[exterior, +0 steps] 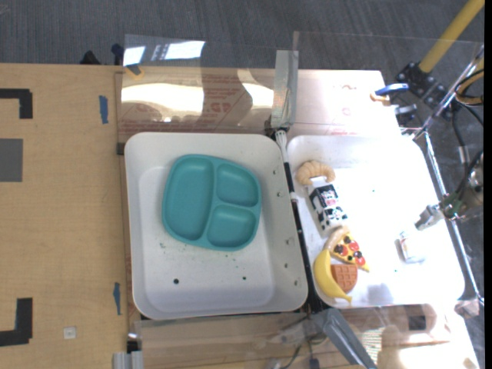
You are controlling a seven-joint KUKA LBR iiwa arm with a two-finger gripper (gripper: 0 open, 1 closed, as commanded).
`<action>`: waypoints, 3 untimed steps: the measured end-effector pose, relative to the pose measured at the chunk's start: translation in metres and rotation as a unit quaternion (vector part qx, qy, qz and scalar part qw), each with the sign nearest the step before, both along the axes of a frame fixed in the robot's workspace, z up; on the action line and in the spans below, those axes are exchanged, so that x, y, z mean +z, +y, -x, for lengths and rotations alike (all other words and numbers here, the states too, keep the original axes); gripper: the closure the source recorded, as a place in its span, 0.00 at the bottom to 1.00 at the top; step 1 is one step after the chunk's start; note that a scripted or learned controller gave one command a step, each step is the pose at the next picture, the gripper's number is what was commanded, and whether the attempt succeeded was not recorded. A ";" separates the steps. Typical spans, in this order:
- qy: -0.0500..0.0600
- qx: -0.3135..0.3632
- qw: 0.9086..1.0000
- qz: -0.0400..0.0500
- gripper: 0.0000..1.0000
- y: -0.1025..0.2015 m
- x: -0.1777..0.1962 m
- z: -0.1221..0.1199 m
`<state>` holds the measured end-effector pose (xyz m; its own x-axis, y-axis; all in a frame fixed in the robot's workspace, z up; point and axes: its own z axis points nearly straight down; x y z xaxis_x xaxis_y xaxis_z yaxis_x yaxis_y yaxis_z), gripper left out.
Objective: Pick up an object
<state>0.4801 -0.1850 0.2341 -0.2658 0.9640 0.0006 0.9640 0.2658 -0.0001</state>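
Cardboard-covered tabletop (pixel 54 206) is carrying two white bins; I am choosing a target, probably the banana (pixel 329 277) in the right bin (pixel 384 229). My tool's state I cannot tell.

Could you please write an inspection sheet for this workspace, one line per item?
Surface: two white bins, left bin and right bin, side by side.
Job's things: in the right bin, croissant, small printed box, pizza slice, banana, waffle, small clear item.
Clutter: teal divided plate in the left bin.
Grippers: nothing seen.
Cables: dark cables at right.
Surroundings: cardboard panel, blue tape marks.
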 end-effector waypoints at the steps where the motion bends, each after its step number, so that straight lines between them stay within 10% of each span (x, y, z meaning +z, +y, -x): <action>1: -0.001 0.077 0.997 0.001 1.00 -0.012 -0.012 -0.011; 3: -0.003 0.394 0.919 0.003 1.00 -0.034 0.016 -0.001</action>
